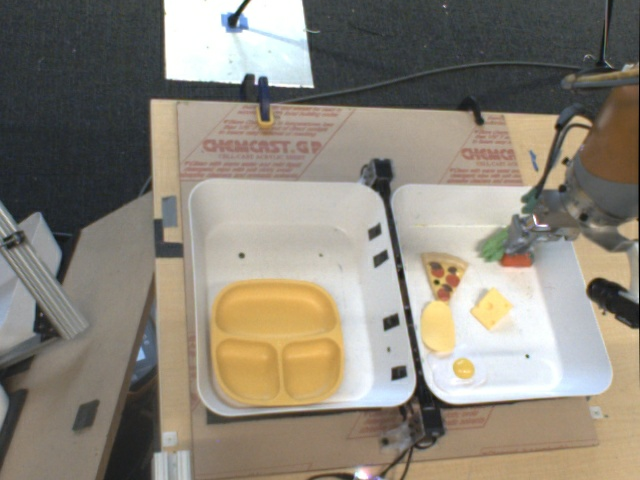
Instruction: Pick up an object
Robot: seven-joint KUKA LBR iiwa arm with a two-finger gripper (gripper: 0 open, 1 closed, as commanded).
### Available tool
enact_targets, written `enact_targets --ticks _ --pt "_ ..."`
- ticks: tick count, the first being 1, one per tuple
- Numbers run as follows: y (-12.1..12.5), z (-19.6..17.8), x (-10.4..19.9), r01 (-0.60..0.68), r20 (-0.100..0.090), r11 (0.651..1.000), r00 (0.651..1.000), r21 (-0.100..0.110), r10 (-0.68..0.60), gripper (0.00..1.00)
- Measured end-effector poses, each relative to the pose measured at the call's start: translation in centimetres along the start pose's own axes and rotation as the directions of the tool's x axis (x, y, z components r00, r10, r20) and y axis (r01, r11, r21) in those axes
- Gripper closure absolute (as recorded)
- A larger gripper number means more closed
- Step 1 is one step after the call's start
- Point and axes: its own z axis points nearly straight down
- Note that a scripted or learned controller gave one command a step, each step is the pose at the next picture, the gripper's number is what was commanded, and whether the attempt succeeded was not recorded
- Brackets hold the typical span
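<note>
Closest of all, down in the left bin (215, 268): a yellow plate (280, 343) with three parts, lying flat. Next door in the right bin (585, 363): a little round yellow piece (463, 369) near the front wall, then a pale yellow oval toy (437, 326) just behind it. Right beside that, a yellow cheese wedge (491, 309), not touching. Behind the oval toy, a pizza slice (445, 273) with red dots, close to the wall between the bins. Farther back on the right, the claw (523, 234) on the grey and orange arm (610, 158), reaching down low into the bin. Just under and beside the claw, a green and red toy (503, 250), touching it or nearly so. Too small and blurry to tell whether the claw is spread, pressed together, or pinching the toy.
</note>
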Motion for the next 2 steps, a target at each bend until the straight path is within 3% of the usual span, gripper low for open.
enact_targets --ticks 1,2 --pt "0.1 -1.9 0.0 0.001 -0.001 1.000 1.000 0.003 -0.001 1.00" --pt "1.9 -1.7 6.1 0.006 -0.004 1.000 1.000 0.003 -0.006 1.00"
